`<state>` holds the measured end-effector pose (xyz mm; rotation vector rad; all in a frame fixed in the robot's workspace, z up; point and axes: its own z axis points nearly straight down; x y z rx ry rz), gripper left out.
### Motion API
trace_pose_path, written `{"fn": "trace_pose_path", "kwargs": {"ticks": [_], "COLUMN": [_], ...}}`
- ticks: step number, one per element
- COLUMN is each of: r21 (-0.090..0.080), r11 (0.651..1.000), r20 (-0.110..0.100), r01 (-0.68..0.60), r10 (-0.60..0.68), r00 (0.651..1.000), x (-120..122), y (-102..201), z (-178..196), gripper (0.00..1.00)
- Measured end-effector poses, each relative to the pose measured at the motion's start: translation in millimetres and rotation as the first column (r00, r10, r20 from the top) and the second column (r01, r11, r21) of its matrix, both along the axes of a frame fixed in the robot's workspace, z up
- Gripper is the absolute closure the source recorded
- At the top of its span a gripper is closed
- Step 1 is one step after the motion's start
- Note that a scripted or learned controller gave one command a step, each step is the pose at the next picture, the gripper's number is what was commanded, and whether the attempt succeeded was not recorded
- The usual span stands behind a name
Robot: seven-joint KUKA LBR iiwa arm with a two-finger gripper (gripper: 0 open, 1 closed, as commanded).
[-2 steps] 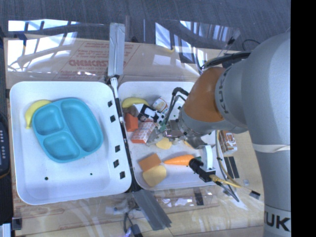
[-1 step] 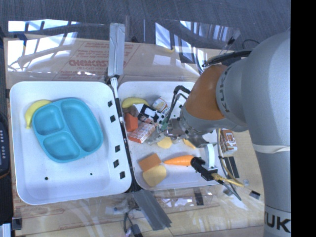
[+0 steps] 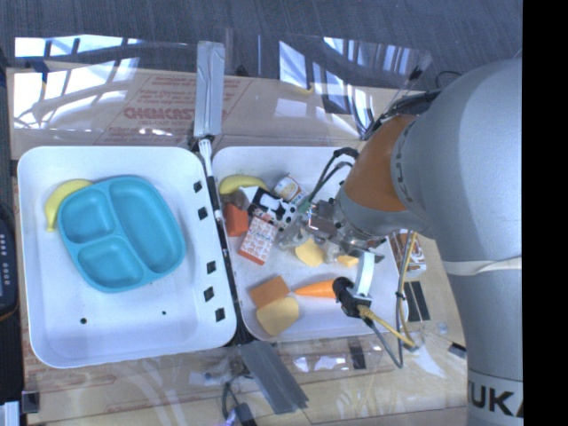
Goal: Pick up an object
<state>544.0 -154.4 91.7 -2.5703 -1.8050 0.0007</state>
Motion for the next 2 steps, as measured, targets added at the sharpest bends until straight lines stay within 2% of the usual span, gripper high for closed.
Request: {"fn": "trace_pose_path", "kwargs": {"ticks": [1, 2], "r21": [0.001, 0.002], "r11": [0.999, 0.973], "r20": [0.0, -0.004], "r01": [-0.046, -0.231], "r10": [0.046, 0.231], "r00": [0.999, 0.973], "x": [8.9, 20.7], "y": [20.8, 59.7], "z": [80.2, 112.6], "gripper": [1.0, 1.0]}}
